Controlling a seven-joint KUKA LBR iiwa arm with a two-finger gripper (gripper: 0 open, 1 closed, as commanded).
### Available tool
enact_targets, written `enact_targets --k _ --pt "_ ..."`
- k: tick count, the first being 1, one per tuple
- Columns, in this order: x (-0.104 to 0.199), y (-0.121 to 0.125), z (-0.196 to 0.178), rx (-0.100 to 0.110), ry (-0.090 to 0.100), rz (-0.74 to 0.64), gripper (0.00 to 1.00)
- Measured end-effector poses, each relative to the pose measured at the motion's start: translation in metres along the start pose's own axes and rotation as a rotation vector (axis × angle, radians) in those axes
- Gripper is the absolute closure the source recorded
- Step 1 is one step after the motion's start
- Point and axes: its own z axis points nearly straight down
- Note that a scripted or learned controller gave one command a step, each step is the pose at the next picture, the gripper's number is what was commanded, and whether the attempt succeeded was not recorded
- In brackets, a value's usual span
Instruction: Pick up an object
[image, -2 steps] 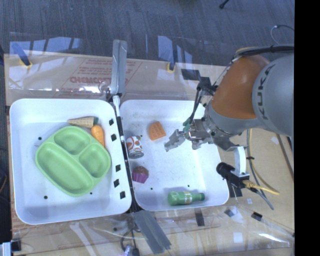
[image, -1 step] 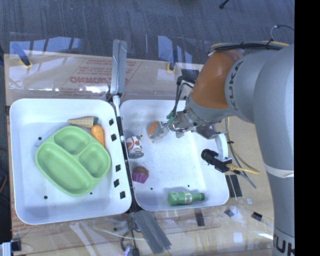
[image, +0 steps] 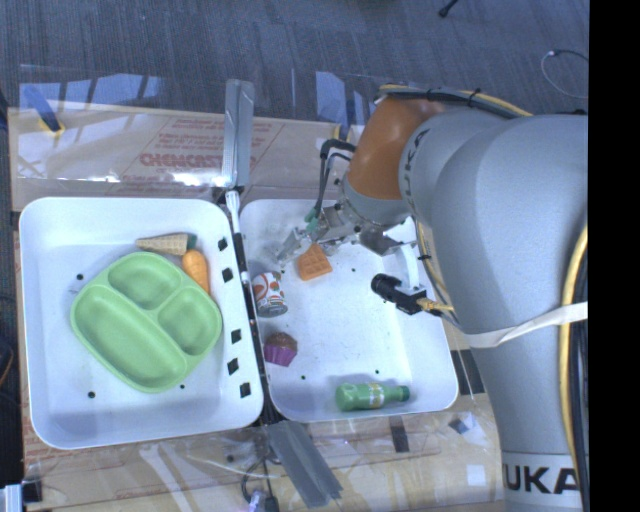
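Observation:
My gripper hangs low over the back of the right bin, under the orange wrist band. An orange square cracker lies just in front of and below it, close to the gripper tip; whether they touch is unclear. A small can lies on its side near the bin's left wall. In front of that sits a purple-and-brown muffin. Along the bin's front wall lies a green bottle.
The left bin holds a green divided plate, an ice cream cone and an orange carrot beside the plate. The grey arm covers the right bin's right edge. A black fitting juts out over the right bin.

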Motion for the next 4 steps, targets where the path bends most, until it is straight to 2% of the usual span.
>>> enact_targets --k 1,2,3,4 --pt "0.001 0.002 -0.012 -0.003 -0.001 -0.005 1.0" --pt "-0.022 -0.029 -0.001 0.0 0.0 -0.497 1.0" --pt "0.016 -0.026 -0.005 0.003 0.002 0.004 1.0" --pt "0.011 -0.026 -0.007 -0.002 -0.006 0.008 0.0"
